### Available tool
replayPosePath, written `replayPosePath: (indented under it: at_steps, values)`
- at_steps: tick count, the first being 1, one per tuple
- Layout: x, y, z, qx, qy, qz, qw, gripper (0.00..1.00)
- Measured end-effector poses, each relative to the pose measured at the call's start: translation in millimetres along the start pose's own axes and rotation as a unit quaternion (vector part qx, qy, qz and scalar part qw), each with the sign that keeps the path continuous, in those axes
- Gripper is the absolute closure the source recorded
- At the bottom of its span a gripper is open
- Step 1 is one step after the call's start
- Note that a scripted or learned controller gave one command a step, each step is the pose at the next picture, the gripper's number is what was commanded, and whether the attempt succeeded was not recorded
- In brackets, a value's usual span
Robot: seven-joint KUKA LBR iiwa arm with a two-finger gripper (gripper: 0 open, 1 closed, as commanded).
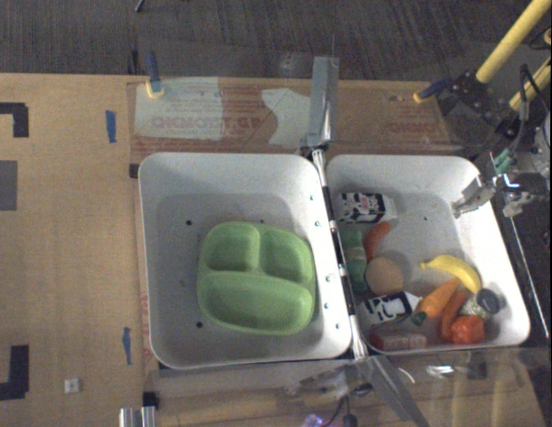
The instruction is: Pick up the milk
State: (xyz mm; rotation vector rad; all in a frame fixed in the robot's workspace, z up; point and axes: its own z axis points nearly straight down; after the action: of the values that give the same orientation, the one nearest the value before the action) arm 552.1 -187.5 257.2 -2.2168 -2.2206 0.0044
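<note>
The milk (364, 206) is a small white carton with black cow patches. It lies on its side in the far left part of the right bin (433, 178). A second black-and-white carton (388, 307) lies near that bin's front among other food. My gripper (472, 197) hangs over the right bin's far right side, well to the right of the milk and apart from it. Nothing shows in it.
In the left bin (169, 238) lies a green divided plate (256, 277). The right bin also holds a banana (455, 269), carrots (437, 299), a beige round item (384, 275), a red item (467, 329) and a small bottle (485, 302). A metal divider (322, 114) stands behind the bins.
</note>
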Motion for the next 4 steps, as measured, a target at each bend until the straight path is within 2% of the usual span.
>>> replayPosePath:
  at_steps: [1, 2, 3, 4]
  values:
    - [-36, 4, 82, 0.0, 0.0, -0.006, 1.0, 0.0]
    - [-34, 7, 124, -0.002, 0.001, -0.025, 0.9997, 0.0]
    - [-35, 7, 118, -0.001, 0.0, -0.024, 0.9997, 1.0]
    - [0, -42, 62, 0.001, 0.001, 0.032, 0.9995, 1.0]
